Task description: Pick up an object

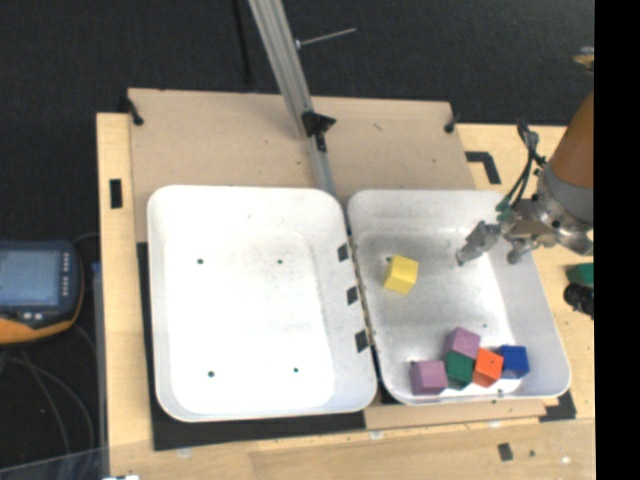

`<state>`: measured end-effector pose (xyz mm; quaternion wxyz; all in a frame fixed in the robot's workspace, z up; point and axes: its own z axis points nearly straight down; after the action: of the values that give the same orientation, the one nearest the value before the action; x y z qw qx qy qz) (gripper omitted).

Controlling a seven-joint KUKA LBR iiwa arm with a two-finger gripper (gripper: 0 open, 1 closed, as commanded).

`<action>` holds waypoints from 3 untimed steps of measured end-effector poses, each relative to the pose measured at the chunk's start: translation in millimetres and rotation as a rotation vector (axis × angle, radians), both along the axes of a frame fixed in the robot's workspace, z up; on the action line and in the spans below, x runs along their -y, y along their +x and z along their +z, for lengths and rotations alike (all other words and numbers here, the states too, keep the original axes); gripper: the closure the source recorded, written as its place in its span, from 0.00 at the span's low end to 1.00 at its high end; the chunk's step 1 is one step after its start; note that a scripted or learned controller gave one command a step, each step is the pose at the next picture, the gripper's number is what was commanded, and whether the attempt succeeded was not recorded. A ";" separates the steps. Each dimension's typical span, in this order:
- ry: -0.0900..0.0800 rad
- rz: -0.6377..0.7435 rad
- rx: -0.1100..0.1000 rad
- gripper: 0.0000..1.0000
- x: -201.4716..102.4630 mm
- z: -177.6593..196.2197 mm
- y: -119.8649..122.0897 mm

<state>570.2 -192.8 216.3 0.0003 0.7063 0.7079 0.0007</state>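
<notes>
A yellow cube (pixel 401 274) lies alone in the upper left part of the right bin (pixel 420 213). Along that bin's front edge huddle a purple cube (pixel 428 376), a second purple cube (pixel 463 343), a green cube (pixel 459 368), an orange cube (pixel 488 366) and a blue cube (pixel 513 360). My gripper (pixel 494 248) hangs over the right bin's upper right area, to the right of the yellow cube and apart from it. It is open, with bare bin floor showing between the fingers (pixel 472 247).
The left bin (pixel 160 298) sits beside the right one, their rims meeting at mid-bench. A slanted metal pole (pixel 285 63) rises behind the bins. A handheld pendant (pixel 35 283) lies off the bench at left.
</notes>
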 end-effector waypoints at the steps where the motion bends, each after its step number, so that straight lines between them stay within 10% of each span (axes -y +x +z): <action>1: -0.002 0.005 0.005 0.00 -106.0 -120.4 38.3; 2: 0.000 -0.001 0.000 0.00 -102.9 -119.3 36.0; 3: -0.001 0.002 0.007 0.00 -114.2 -14.5 18.0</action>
<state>588.2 -78.6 201.7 0.0032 0.7056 0.7086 0.0029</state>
